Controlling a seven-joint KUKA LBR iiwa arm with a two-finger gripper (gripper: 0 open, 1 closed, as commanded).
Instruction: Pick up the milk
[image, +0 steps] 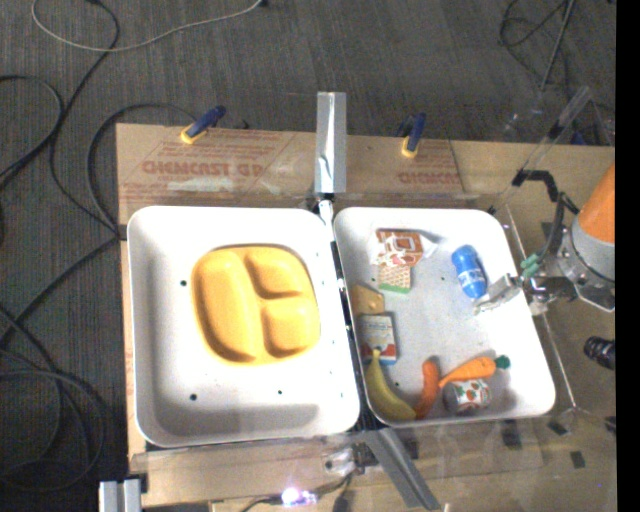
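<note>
Your gripper (500, 296) sat over the right bin's (520, 340) right wall, just beside the blue can (467, 271); I could not tell how its fingers stood. The milk (398, 260), a small printed carton, lay on its side near the far wall of that bin, well apart from the gripper, with the can between them. You risked closing on the can instead, since it was the nearer thing, and a flat carton against the bin floor could have slipped out of a shallow pinch.
</note>
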